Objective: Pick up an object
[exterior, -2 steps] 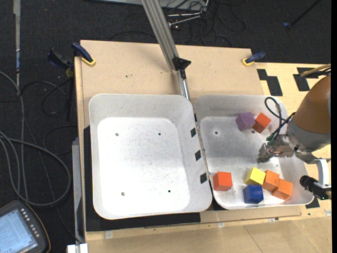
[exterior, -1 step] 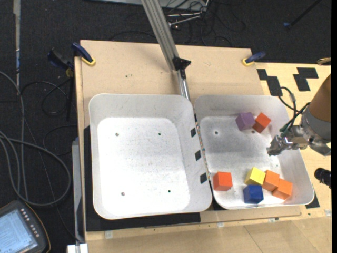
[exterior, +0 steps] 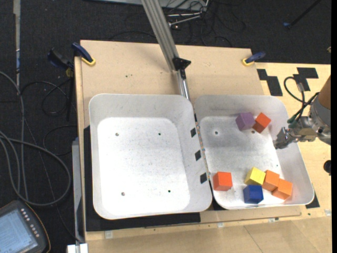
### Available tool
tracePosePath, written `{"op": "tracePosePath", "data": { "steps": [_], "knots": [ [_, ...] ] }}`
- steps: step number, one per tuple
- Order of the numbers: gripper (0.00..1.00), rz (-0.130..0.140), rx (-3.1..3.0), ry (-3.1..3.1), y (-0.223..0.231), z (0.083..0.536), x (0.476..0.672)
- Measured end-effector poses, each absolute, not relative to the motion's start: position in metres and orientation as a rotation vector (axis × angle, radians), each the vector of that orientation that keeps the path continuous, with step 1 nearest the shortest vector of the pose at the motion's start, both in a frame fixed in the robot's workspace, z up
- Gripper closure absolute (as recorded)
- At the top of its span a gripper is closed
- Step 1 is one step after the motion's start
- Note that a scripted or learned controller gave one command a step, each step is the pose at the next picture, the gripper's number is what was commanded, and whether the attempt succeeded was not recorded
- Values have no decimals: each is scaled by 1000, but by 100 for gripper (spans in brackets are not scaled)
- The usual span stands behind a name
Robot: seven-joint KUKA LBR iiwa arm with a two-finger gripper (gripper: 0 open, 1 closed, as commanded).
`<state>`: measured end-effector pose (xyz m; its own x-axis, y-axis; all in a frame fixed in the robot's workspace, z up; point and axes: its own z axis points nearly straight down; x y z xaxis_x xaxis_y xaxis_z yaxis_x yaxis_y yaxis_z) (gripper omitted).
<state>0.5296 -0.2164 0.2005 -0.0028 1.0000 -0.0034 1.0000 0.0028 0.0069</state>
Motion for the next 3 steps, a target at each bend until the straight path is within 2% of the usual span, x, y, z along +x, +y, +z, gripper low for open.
{"op": "tracePosePath", "data": {
  "steps": [1, 3],
  "knots": [
    [100, 3, 2214, 2220, -217, 233, 531],
    [100, 4, 2212, 2232, -105, 245, 514]
  ]
}}
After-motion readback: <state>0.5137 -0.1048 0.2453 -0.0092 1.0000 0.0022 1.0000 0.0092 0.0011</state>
